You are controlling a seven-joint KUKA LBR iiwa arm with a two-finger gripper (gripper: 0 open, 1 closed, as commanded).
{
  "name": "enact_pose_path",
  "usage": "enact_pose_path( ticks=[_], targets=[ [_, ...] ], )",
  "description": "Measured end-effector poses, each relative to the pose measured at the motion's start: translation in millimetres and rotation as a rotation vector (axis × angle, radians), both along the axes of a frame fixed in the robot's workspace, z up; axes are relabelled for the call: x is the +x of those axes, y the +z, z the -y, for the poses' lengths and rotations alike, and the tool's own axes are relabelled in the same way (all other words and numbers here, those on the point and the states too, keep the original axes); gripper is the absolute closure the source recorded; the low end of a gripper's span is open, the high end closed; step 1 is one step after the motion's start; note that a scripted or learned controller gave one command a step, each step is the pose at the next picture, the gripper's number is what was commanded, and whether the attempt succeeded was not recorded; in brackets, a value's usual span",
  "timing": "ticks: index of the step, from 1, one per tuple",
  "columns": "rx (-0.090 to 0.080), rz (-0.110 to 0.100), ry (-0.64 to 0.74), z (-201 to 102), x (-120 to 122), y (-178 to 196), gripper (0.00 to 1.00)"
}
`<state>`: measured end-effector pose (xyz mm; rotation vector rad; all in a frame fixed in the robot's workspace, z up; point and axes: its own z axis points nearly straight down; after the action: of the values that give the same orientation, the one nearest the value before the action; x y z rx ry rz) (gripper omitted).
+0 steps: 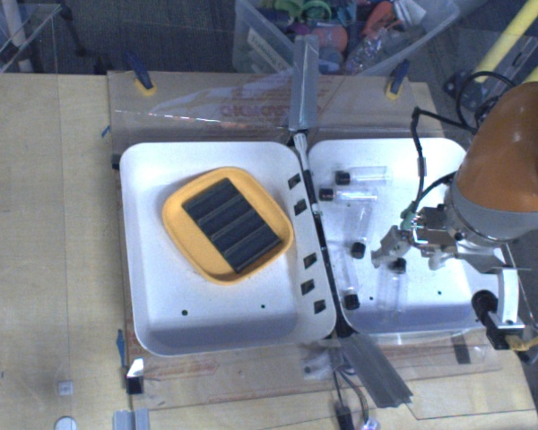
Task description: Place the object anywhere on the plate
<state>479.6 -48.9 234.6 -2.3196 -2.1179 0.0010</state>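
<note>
Gripper (396,251) over right white bin (448,307); finger state unclear. Clear plastic vials (359,178) may slip; yellow square plate (226,224) sits left.

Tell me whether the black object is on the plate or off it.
On it: the black ridged object lies flat within the yellow plate in the left bin.

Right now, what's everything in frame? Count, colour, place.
Plate: 1, yellow-orange, left bin.
Ridged block: 1, black, on the plate.
Vials: several, clear with black caps, right bin; exact count hard to tell.
Bins: 2, white, side by side on the bench.
Tub of assorted items: 1, clear, multicoloured contents, behind the bins.
Clamps: 2, blue and yellow, back edge.
Bench: 1, light wood.
Arm: 1, grey with orange band, from the right.
Gripper: 1, grey, over the right bin.
</note>
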Motion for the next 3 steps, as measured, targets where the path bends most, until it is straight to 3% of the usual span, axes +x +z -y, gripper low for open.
enact_pose_path(
  ticks=[3],
  targets=[
    [0.002,-0.004,-0.125,-46.4,-0.6,-10.3,0.0]
  ],
)
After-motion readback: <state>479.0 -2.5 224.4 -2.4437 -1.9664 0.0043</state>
